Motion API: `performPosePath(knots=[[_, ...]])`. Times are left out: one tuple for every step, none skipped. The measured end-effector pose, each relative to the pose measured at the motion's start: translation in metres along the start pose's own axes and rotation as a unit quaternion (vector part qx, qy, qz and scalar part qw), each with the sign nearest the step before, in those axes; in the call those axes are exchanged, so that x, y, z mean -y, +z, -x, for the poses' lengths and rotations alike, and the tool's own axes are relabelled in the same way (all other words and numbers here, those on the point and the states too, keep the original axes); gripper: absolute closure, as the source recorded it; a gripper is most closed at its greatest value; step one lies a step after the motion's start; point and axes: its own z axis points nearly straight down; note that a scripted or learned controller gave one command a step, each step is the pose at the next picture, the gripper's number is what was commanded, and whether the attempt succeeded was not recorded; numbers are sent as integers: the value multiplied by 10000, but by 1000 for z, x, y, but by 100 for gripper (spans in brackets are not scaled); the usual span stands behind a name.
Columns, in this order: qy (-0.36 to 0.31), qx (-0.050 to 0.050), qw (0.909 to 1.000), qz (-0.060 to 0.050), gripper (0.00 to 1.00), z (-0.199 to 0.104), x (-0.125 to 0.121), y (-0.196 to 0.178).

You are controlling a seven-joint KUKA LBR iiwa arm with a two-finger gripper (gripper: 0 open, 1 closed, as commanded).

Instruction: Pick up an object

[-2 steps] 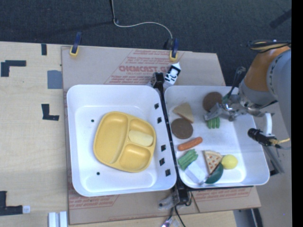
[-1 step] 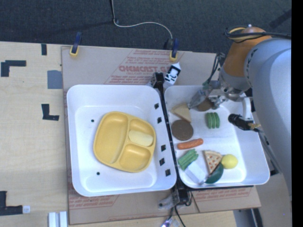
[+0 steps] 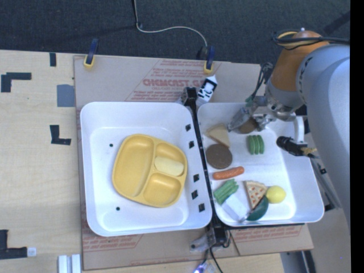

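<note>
Yellow and smooth, a plate (image 3: 149, 170) with three dips sits in the left white bin (image 3: 94, 152). A pale yellow lump (image 3: 169, 165) lies in one dip. The right bin (image 3: 307, 206) holds toy food: a flat brown round patty (image 3: 219, 156), a tan wedge (image 3: 218, 135), a little green bumpy pickle (image 3: 255, 145), a long orange-red sausage (image 3: 228, 173), green beans (image 3: 226, 190), a pizza slice (image 3: 255, 193) and a round lemon (image 3: 275, 194). The gripper (image 3: 245, 123) is low at the back of the right bin, just beside the tan wedge. A brown thing shows by its tip, but I cannot tell if it holds it.
</note>
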Motion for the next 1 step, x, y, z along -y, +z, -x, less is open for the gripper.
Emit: performPosePath(knots=[[14,15,10000,35,100,-46,50,7]])
